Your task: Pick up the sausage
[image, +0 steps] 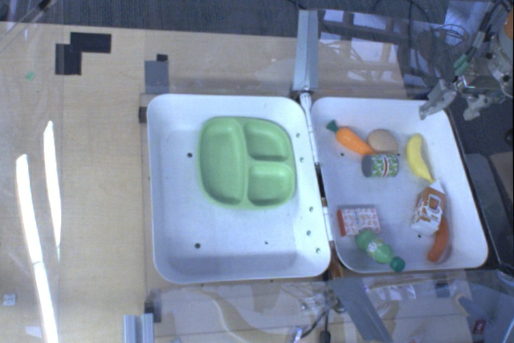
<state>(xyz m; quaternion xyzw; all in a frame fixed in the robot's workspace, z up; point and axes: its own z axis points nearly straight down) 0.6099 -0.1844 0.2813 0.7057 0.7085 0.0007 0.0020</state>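
Metal-grey gripper [452,95] sits at the upper right corner of the right bin [462,165], over its rim, with cables and hardware bunched behind it. Can't tell finger state at this resolution, too small and cluttered. Nothing visible between the tips.

Landmark = right bin. Contents relative to it:
- sausage [440,242]: lower right corner, reddish-orange, lying roughly along the right wall, slightly tilted. Well apart from the gripper, which is at the opposite end of the same wall.
- milk carton [428,209]: just above the sausage, touching or nearly touching its upper end; can't tell which.
- banana [418,157]: upper right area, standing lengthwise along the bin, between the gripper corner and the carton.
- small can [381,165]: centre-top, on its side, just left of the banana.
- brownish round item [383,140]: right above the can, looks like a potato or egg, can't tell.
- carrot [350,139]: upper left, angled, green top pointing at the corner.
- red-and-white packet [358,220]: lower left, flat.
- green bottle [379,247]: below the packet, on its side, near the bottom wall.

Left of the right bin, sharing the divider: left bin [169,197] with a green compartment plate [247,161] in its upper middle.
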